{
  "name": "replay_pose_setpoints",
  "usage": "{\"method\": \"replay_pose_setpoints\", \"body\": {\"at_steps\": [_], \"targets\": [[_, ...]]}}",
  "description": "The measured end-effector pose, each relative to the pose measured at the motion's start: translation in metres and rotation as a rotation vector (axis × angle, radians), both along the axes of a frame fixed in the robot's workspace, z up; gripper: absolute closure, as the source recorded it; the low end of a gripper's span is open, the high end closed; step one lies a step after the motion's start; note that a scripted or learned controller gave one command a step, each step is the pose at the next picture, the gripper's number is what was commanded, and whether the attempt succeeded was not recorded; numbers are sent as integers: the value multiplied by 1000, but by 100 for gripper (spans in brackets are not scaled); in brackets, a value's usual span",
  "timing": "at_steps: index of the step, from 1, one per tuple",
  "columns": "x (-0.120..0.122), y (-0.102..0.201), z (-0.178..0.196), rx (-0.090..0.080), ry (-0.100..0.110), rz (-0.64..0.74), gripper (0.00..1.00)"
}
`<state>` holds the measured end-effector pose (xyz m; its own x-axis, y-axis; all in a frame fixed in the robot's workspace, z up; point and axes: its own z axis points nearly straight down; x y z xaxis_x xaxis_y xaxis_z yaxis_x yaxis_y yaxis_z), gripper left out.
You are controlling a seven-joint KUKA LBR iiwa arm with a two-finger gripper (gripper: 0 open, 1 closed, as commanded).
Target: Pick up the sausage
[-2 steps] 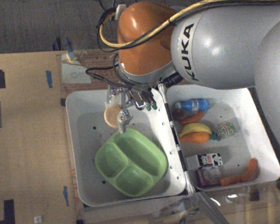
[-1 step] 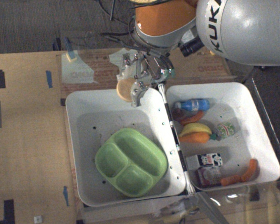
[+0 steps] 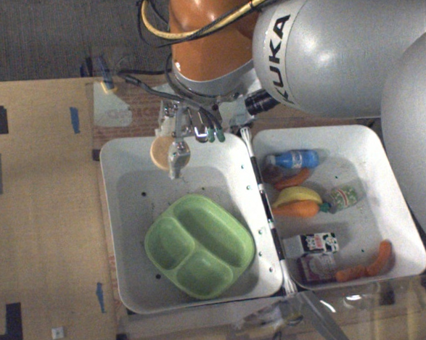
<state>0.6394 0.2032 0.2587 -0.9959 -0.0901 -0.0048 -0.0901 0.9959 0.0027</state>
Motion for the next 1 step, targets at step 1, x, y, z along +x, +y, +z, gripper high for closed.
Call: {"method": "replay_pose_setpoints", "body": {"at_steps": [1], "targets": [[-35,23,-33,0,2,-256,100]]}}
